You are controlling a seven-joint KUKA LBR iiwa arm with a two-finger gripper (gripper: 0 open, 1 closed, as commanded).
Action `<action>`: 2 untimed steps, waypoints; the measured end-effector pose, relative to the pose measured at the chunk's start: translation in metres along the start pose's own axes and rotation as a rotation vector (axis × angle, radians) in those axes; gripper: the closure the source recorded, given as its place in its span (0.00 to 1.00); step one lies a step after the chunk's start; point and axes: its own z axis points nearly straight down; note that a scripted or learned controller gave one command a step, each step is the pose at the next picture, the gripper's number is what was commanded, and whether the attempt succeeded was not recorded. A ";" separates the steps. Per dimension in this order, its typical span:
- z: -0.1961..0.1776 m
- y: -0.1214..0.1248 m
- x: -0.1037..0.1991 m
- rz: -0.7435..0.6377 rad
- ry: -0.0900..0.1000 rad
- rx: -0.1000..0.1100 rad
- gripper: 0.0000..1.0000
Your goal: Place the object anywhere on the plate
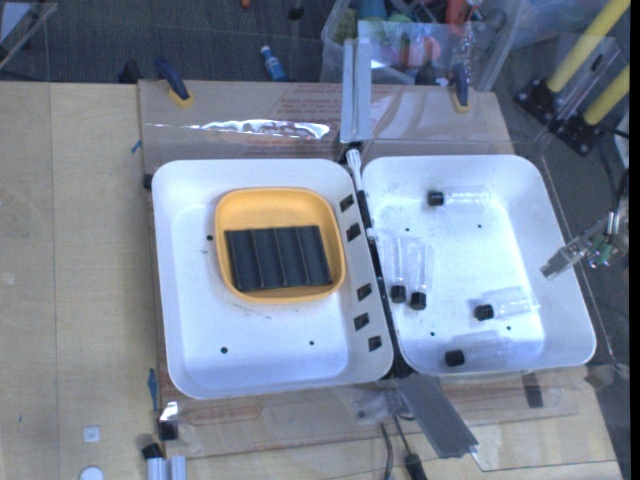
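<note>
Object here reads as the dark ribbed slab, a black rectangle with four or five raised bars, lying flat in the middle of the yellow plate. It sits wholly inside the rim, long side across the plate, nothing touching it from above. Judged from that, the placing looks already done.

The plate is a rounded-square dish, matte orange-yellow plastic with a raised lip, resting on the floor of the left white bin and a bit toward its upper half. The lip should keep the slab from sliding off.

The right white bin holds several clear tubes with black caps scattered loose: one near the top, a pair by the divider, two or three low right (hard to count, they are see-through against white). Both bins are glossy, shallow, with rounded corners, and butt together at a dark hinge strip.

The gripper shows at the far right edge, outside the right bin's rim and well apart from the plate. It is small and blurred; I cannot tell how far it is parted, and nothing is visibly held in it.
</note>
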 end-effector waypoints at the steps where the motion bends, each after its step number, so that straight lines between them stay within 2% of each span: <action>1: -0.018 0.008 -0.030 -0.311 -0.002 -0.002 1.00; 2: -0.044 0.040 -0.057 -0.618 -0.003 -0.003 1.00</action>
